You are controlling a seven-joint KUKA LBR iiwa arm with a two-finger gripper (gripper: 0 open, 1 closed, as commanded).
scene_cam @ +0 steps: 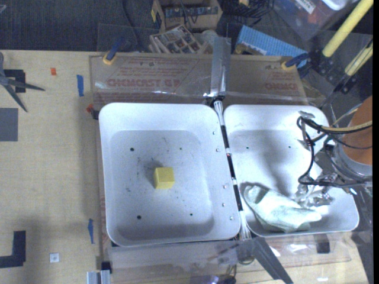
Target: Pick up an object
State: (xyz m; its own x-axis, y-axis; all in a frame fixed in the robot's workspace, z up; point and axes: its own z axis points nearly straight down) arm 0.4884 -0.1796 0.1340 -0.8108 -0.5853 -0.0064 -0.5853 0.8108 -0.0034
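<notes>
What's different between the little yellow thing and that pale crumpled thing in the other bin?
The yellow block is small, square-edged and bright; the crumpled cloth is larger, limp and whitish-green. The block sits alone mid-floor in the left bin; the cloth lies against the near edge of the right bin, beside the gripper. Both rest on white bin floors.

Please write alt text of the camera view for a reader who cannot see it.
The robot arm reaches in from the right, its gripper low over a crumpled white cloth in the near part of the right bin. A small yellow block lies alone near the middle of the left bin.
</notes>
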